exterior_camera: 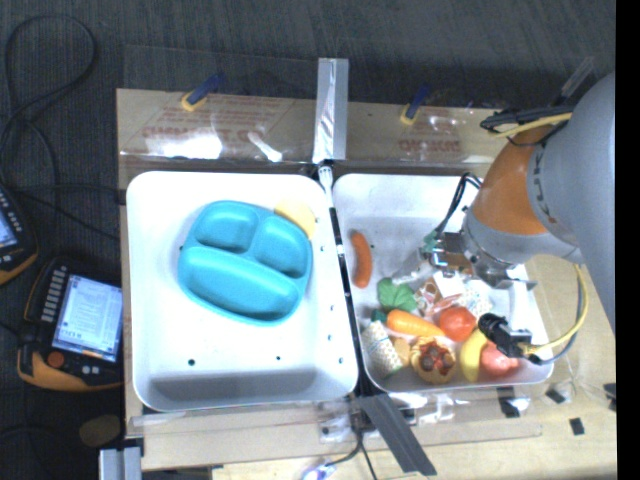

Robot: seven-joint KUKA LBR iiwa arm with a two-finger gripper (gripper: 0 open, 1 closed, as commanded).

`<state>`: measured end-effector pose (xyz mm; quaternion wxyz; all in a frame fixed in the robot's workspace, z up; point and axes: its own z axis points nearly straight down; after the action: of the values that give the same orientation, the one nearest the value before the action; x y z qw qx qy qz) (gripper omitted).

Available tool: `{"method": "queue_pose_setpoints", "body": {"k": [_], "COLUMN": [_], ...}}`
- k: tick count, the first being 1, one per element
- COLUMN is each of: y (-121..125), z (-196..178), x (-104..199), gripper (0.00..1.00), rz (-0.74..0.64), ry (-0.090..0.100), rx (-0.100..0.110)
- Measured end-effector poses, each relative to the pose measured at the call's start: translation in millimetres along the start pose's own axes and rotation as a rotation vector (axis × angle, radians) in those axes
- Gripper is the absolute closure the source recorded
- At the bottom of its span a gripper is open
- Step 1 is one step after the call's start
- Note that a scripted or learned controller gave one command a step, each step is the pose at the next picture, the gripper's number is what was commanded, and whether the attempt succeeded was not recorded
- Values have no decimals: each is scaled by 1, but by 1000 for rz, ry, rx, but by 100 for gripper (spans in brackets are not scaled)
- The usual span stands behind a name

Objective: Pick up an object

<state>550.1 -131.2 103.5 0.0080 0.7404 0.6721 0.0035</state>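
Arm (570, 183), grey with orange band, nearest the camera, entering from 3 o'clock over the right bin (395, 196). Tool (470, 268) low among the toy food; whether it is open or grips anything cannot be told. Pile at the bin's 6 o'clock end: carrot (414, 323), tomato (456, 323), banana (471, 353). The carrot lies at 8 o'clock from the tool, long axis roughly 10-to-4. A sausage (361, 257) lies apart at 9 o'clock. Left bin (160, 363): blue tray (245, 258).
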Motion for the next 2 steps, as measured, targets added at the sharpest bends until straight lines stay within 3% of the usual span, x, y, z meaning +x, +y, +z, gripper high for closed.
{"method": "queue_pose_setpoints", "body": {"k": [1, 2], "y": [31, 111], "z": [12, -10], "x": [-6, -25], "gripper": [0, 0], "rz": [56, 244], "ry": [1, -2], "rx": [20, 19]}}
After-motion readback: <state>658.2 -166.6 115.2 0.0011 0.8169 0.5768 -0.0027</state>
